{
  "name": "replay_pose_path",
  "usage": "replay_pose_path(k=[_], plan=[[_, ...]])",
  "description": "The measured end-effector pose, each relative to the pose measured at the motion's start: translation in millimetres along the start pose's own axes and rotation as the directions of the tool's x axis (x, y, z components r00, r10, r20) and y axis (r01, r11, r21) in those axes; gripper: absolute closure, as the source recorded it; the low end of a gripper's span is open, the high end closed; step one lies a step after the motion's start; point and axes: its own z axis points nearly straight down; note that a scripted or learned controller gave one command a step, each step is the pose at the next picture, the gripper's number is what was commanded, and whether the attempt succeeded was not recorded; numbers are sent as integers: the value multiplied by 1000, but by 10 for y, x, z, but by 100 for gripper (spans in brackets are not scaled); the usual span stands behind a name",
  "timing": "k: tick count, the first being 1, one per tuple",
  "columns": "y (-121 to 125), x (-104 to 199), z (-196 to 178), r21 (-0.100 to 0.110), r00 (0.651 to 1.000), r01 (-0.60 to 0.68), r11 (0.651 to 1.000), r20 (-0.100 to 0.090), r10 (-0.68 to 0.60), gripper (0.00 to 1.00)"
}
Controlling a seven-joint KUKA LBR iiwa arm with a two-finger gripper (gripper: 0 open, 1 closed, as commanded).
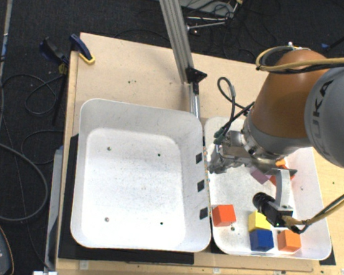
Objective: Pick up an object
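Four small blocks crowd the near end of the right bin [316, 184], and they are where the task's candidates lie. Taking the blue block [262, 240] as the landmark: it sits nearest the bin's front rim, with a yellow block [257, 222] touching it just behind, an orange block [289, 241] just to its right, and a second orange block [224, 214] a little apart to its left. A black part of the arm's tooling [268, 206] hangs just behind the yellow block.

Farther from the blue block, toward the middle of the bin, a pinkish object [260, 175] peeks out from under the wrist (too much is hidden to say what it is). The gripper [218, 160] is farther back still and to the left, low over the bin's left side close to the rim it shares with the left bin [94, 155]. Whether the fingers are apart or together I cannot tell — the wrist and cabling cover them from this angle, and nothing is visible between them.

As for progress, the pick looks not yet done: every block rests on the bin floor, none lifted. What is left, judging from this — bring the gripper over one object, close on it and raise it off the bin. Beyond both bins the desk [137, 66] carries a slanted metal rail [178, 40].
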Motion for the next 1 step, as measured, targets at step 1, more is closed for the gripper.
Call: replay_pose_path(k=[1], plan=[[-123, 462, 123, 0, 1000, 0, 1000, 0, 0, 100]])
